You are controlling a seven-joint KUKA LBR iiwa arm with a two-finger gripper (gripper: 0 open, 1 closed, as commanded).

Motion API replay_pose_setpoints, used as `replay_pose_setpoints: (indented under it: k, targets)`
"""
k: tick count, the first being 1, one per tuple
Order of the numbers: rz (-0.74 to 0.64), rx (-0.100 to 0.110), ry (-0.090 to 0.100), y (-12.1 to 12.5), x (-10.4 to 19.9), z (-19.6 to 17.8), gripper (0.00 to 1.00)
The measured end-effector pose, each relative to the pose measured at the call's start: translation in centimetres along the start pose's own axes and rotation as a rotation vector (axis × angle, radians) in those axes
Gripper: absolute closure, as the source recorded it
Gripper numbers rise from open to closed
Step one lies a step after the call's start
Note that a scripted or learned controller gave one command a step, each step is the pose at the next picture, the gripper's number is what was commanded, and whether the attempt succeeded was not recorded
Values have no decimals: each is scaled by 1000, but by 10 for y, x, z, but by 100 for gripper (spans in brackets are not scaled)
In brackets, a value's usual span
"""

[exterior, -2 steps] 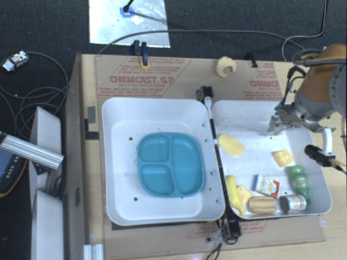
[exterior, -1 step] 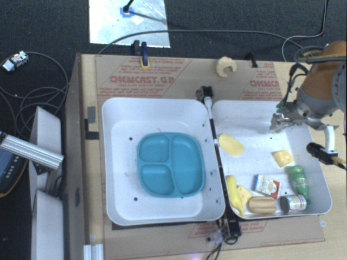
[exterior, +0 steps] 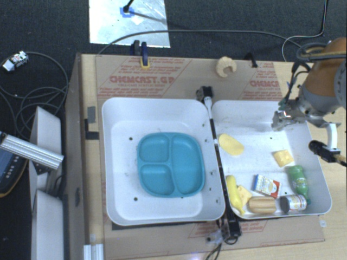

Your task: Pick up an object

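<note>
Room: right bin (exterior: 255, 115) bare at centre, items along near edge | left bin (exterior: 119, 145) holds blue tray (exterior: 169, 164) | gripper (exterior: 282, 118) over right bin's far rim, state unclear

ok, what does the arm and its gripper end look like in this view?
The arm is grey metal with an orange band above the wrist. Dark cables loop around its upper part. Its wrist end is silvery and blocky. A black handle-like part juts out below it over the right bin.
</note>
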State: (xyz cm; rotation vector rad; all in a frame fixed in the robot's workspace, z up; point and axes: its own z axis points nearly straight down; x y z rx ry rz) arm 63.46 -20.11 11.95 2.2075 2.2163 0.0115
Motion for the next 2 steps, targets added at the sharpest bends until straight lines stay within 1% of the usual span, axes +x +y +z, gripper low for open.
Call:
replay_pose_setpoints:
  k: [1,2]
  targets:
    - [0,0,0,0,0,0,0]
    - [3,14,4,-38,-5,35,0]
